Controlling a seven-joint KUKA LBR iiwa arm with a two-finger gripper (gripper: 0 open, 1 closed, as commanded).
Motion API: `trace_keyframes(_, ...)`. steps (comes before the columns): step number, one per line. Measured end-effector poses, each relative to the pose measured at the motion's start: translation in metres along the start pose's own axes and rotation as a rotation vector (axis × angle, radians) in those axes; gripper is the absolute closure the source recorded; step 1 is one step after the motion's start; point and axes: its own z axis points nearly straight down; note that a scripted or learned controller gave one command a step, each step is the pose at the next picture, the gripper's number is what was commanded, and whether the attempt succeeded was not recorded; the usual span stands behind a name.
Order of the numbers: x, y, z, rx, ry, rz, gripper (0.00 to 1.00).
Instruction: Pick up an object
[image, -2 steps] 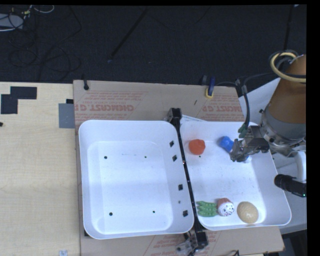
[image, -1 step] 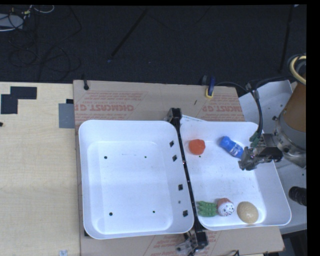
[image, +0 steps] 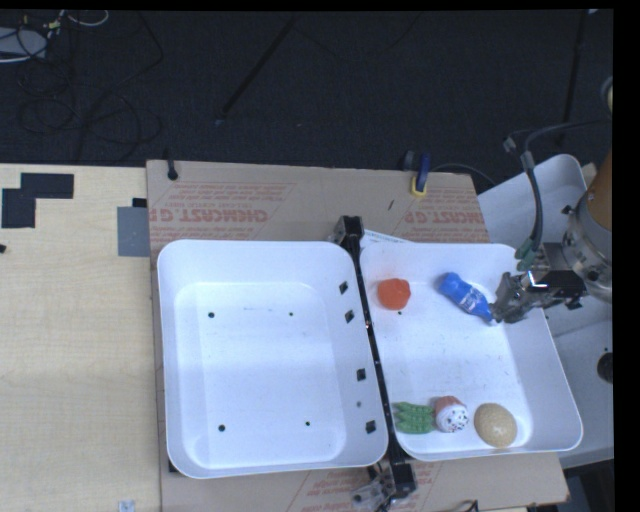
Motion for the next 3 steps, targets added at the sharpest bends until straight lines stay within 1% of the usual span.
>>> trace_keyframes(1,0.010,0.000,0.028,0.006,0.001,0.000,1.00)
trace_keyframes(2,0.024,0.000,0.008,0.003,0.000,0.000,1.00)
trace_keyframes(3,0.034,0.000,0.018,0.005,0.000,0.000,1.00)
